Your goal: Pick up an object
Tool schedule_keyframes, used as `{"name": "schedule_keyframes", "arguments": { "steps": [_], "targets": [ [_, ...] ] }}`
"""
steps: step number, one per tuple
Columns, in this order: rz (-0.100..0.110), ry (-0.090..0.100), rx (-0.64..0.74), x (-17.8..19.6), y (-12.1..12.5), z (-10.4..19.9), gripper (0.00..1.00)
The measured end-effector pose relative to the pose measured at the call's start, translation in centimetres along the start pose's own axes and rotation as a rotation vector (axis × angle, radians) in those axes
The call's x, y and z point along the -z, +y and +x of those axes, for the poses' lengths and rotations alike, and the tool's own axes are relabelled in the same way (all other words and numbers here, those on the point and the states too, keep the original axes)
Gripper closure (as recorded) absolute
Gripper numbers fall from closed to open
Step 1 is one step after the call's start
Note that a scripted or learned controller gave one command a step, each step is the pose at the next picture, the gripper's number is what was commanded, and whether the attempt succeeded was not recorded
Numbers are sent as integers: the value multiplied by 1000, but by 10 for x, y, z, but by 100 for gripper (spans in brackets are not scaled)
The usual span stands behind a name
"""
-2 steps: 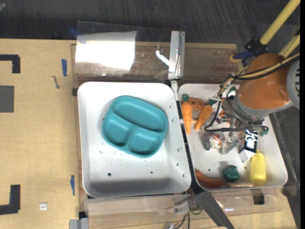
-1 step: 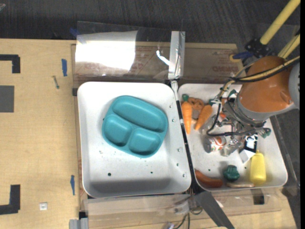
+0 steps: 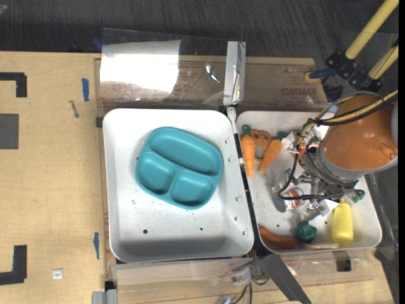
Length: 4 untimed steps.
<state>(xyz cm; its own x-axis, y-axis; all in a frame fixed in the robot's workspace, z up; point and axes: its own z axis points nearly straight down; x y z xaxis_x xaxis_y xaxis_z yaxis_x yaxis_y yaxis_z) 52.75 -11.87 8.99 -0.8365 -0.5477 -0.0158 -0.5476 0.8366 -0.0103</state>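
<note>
My gripper (image 3: 304, 195) hangs low over the middle of the right bin (image 3: 370, 198), under the orange band (image 3: 357, 138) of the arm, with wires around the wrist. Two orange carrots (image 3: 248, 154) (image 3: 271, 152) lie side by side at the bin's far left, apart from the gripper. A yellow object (image 3: 342, 223) lies just right of and below the gripper. A dark green object (image 3: 307, 232) and a brown sausage-like piece (image 3: 276, 237) rest at the bin's near edge. Nothing shows as held.
The left bin (image 3: 120, 189) holds a teal divided plate (image 3: 180, 165) near its middle. A clear plastic wall (image 3: 233, 75) stands behind both bins. Yellow poles (image 3: 373, 21) rise at the top right. Wooden bench surface (image 3: 44, 170) spreads to the left.
</note>
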Motion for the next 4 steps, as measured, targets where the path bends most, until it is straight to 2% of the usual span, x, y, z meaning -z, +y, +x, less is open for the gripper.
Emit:
{"name": "schedule_keyframes", "arguments": {
  "steps": [1, 2, 3, 4],
  "targets": [
    [4, -3, -12, 0, -1, 20, 0],
    [-8, 7, 265, 36, -38, 31, 0],
    [-6, 7, 126, -1, -39, 33, 0],
    [1, -3, 125, 11, -41, 28, 100]
  ]
}}
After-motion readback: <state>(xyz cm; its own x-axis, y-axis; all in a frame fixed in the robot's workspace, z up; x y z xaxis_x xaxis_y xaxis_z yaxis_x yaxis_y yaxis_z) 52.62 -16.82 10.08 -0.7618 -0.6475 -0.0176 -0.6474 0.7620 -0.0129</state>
